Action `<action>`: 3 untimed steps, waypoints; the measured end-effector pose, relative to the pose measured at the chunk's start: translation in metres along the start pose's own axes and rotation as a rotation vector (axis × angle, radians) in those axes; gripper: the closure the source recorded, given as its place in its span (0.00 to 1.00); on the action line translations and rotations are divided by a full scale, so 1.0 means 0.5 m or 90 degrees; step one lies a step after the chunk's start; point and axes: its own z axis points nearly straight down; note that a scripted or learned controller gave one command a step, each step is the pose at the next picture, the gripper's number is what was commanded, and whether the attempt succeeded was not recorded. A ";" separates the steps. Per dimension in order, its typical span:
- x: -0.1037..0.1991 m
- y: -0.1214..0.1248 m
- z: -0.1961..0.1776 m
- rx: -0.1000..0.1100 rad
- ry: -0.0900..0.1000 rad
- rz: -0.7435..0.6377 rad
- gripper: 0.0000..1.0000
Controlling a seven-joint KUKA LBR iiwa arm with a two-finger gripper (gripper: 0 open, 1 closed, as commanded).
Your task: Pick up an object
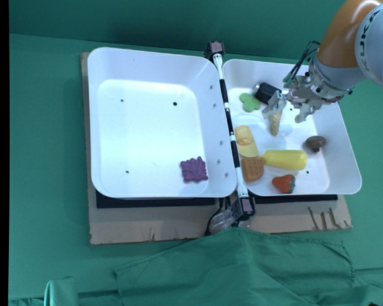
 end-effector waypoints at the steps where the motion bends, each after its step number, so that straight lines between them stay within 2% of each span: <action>1: 0.016 0.036 0.068 -0.008 -0.002 -0.002 0.00; 2: -0.028 0.053 0.063 -0.013 -0.001 -0.002 0.00; 3: -0.031 0.057 0.033 -0.019 -0.004 0.000 1.00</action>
